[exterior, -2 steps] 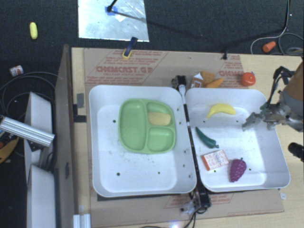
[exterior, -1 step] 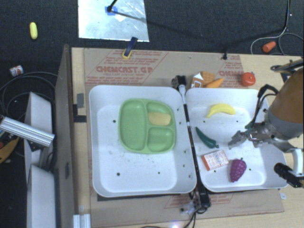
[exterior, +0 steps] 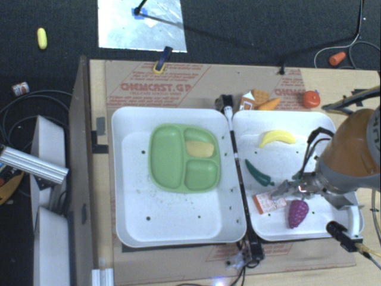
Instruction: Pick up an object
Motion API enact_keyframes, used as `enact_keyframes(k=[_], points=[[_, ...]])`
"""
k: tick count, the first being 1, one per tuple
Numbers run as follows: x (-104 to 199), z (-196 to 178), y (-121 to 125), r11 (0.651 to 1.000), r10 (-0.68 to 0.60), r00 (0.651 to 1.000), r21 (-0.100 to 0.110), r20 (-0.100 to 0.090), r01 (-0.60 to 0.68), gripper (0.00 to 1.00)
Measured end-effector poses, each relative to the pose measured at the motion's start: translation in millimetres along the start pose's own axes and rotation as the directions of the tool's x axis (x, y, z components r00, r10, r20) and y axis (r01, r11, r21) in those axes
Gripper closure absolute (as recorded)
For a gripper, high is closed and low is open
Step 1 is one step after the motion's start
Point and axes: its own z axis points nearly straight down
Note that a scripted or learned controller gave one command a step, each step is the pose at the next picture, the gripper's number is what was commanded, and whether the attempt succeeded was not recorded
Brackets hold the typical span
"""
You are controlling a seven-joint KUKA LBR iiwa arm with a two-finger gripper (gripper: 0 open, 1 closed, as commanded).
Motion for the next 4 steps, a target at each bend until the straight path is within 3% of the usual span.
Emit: enact_keyframes(k=[1,2,3,4], points=[[-40,2,90,1.0,-0.008,1.0,-0.006,0.003,0.008,0.0],[-51,-142,140,1.0,-0.008,1.0,-0.012,0.008,0.008,0.0],[12,-88,145,1.0,-0.009,1.0,0.005,0.0,0.009,0.0],[7,-83,116,1.0,-0.002,1.0,0.007,0.002,0.002,0.0]])
